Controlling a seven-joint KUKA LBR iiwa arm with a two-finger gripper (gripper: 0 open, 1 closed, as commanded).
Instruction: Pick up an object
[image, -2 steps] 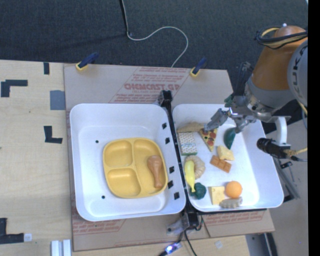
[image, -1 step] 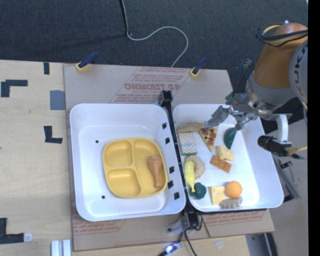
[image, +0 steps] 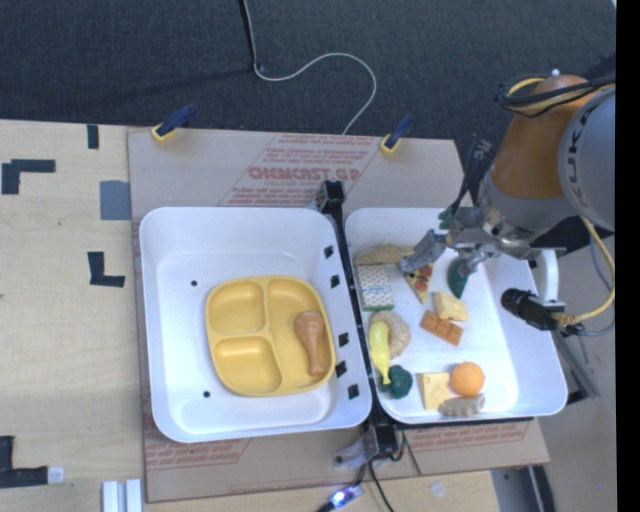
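My gripper (image: 438, 268) hangs over the upper middle of the right bin (image: 530, 370), its two fingers spread open and nothing visibly between them. Just below the fingertips lie a small yellow wedge (image: 418, 286), a pale yellow piece (image: 452, 306) and a brown cracker (image: 440, 327). Further left in that bin are a yellow banana (image: 380, 346), a beige roll (image: 399, 333), a printed packet (image: 376, 291) and a tan slice (image: 384, 255). Toward the front sit a green item (image: 400, 380), a cheese block (image: 432, 389), an orange (image: 466, 378) and a beige lump (image: 460, 405).
The left bin (image: 180, 260) holds a yellow divided plate (image: 250, 335) with a brown drumstick (image: 312, 341) in its right compartment. A black divider with clips (image: 345, 300) separates the bins. The arm's orange band (image: 535, 140) and cables stand over the right bin's far right side.
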